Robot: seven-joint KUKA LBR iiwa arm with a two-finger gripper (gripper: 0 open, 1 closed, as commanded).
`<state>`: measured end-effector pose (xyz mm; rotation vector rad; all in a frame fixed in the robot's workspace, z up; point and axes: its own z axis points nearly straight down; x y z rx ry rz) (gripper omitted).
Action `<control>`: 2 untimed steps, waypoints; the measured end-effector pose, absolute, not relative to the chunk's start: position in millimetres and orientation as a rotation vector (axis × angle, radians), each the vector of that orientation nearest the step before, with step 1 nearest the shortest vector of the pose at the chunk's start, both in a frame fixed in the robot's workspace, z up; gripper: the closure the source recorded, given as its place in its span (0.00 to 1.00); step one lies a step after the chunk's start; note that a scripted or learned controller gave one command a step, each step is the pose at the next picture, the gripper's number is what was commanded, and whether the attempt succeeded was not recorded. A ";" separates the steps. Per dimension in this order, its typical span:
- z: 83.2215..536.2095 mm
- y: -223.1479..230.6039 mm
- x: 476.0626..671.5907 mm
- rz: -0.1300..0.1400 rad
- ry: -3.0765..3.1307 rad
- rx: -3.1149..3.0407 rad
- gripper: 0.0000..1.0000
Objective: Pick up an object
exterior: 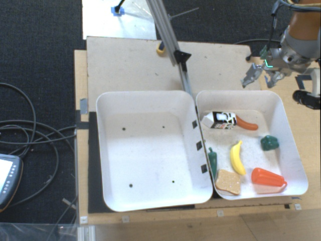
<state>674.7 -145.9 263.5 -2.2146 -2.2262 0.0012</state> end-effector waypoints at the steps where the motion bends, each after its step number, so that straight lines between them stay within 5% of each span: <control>1: 265.9 -145.9 675.4 -0.001 -2.230 -2.215 0.00; 2: 204.9 -140.7 678.3 0.002 -2.228 -2.213 0.00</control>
